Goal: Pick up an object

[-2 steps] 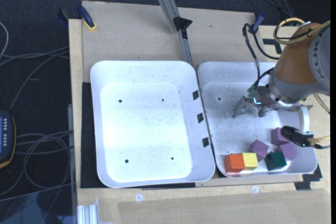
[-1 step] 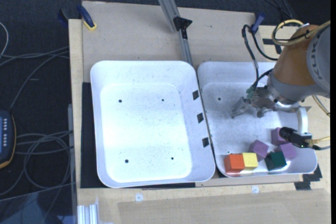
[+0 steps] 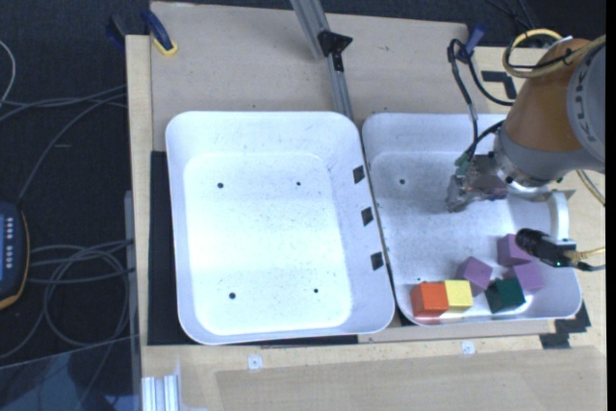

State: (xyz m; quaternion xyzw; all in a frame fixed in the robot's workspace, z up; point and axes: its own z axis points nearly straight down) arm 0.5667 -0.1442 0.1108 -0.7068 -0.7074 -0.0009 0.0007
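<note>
The end effector (image 3: 460,195) hung over bare floor of the right bin (image 3: 414,236), its spread impossible to tell, while the blocks (image 3: 476,284) lay in the near right corner, none picked up yet.

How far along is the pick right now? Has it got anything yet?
Done: the arm has reached over the right bin, with the gripper low over its middle. In hand: nothing is visible between the fingers. Left: the whole pick. The orange block, yellow block, green block and purple blocks all sit in the bin's near corner, apart from the gripper.
</note>
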